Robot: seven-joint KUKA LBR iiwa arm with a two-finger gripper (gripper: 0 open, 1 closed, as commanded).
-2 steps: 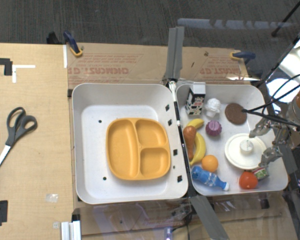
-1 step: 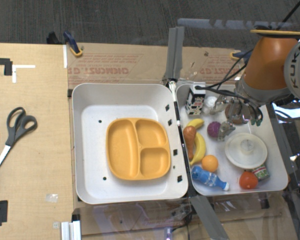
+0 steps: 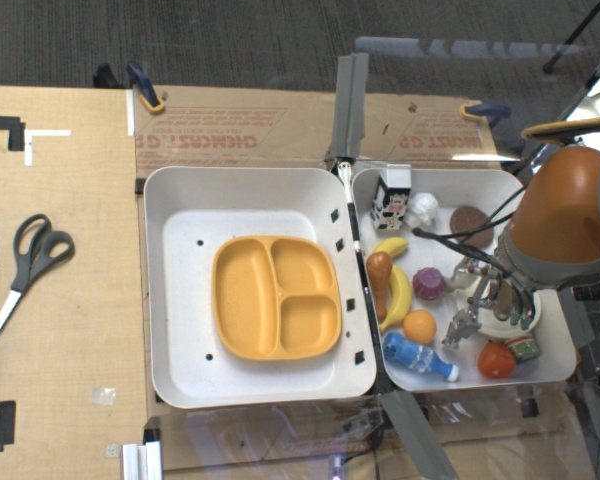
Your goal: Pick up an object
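The gripper [image 3: 467, 320] hangs low in the right bin [image 3: 550, 373], among the objects, just right of an orange [image 3: 419, 326] and left of a tomato [image 3: 496, 359]; whether it is apart or together I cannot tell. A banana [image 3: 399, 293], a purple ball [image 3: 429, 283] and a blue bottle [image 3: 418, 358] lie close by, none visibly held. The left bin [image 3: 170, 268] holds a yellow divided plate [image 3: 277, 297]. Scissors [image 3: 25, 263] rest on the bench [image 3: 60, 368], well apart.
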